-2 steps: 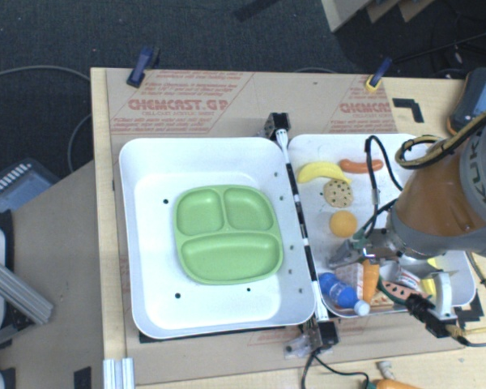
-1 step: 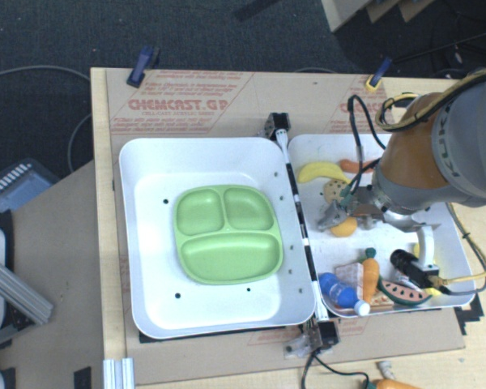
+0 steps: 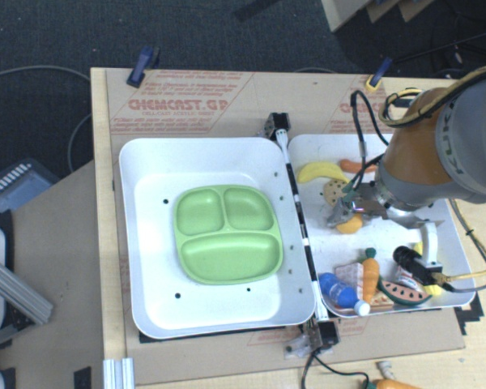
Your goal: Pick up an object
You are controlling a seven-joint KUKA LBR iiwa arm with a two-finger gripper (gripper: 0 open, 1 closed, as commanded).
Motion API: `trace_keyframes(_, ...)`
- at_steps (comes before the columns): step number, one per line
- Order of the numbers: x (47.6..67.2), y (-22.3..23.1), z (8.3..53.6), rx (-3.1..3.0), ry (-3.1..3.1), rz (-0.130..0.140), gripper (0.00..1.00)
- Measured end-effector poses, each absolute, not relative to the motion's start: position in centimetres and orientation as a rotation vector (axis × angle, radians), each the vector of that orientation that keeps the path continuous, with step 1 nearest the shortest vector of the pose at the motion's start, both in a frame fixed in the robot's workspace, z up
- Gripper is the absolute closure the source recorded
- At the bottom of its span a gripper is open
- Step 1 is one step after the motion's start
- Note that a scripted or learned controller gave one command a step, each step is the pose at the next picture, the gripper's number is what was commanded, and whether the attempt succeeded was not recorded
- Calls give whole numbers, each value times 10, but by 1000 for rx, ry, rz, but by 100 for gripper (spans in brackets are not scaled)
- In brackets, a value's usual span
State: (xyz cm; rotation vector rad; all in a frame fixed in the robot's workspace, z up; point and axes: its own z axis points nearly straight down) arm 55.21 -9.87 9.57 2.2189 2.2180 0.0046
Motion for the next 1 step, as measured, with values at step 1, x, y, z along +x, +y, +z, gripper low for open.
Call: trace_keyframes(1, 540, -29, 223, 2220, 2223, 3, 100)
